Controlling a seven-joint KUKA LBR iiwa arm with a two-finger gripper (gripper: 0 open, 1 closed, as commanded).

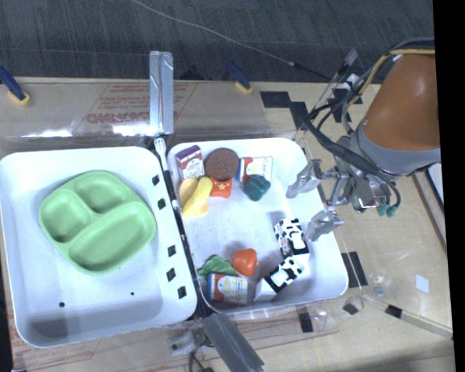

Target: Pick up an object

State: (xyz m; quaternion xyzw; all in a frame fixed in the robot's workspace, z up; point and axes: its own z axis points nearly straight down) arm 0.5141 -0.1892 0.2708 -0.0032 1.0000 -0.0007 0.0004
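My gripper (311,205) hangs over the right edge of the right bin (247,297), its two grey fingers spread apart with nothing between them. Just below and left of it lies a black-and-white cow toy (288,252). Along the bin's far side sit a small carton (190,162), a brown round cookie (222,164), a red-and-white box (256,168), a teal piece (256,188) and a yellow banana (195,196). Near the front lie an orange-red tomato (244,261), a can (229,288) and a green leafy piece (215,266).
The left bin (36,311) holds a green divided plate (98,218). A metal divider bar (161,91) stands between the bins at the back. Cables and the orange wrist band (404,104) sit to the right of the bins.
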